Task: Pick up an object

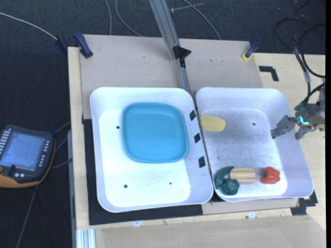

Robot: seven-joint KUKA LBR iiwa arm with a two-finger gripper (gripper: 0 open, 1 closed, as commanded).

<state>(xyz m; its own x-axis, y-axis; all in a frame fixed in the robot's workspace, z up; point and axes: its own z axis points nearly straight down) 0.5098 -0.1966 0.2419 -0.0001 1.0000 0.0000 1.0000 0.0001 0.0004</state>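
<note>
A blue plate in a white bin; yellow piece, red pepper.

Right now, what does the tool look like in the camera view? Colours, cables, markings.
At the view's right edge, over the right bin's rim, the tool shows as a small dark grey metallic assembly with angular finger parts and a small cyan-lit spot on its body. Thin dark cables run up from it toward the top right. No readable markings at this size.

Arm cut off (right edge).
</note>
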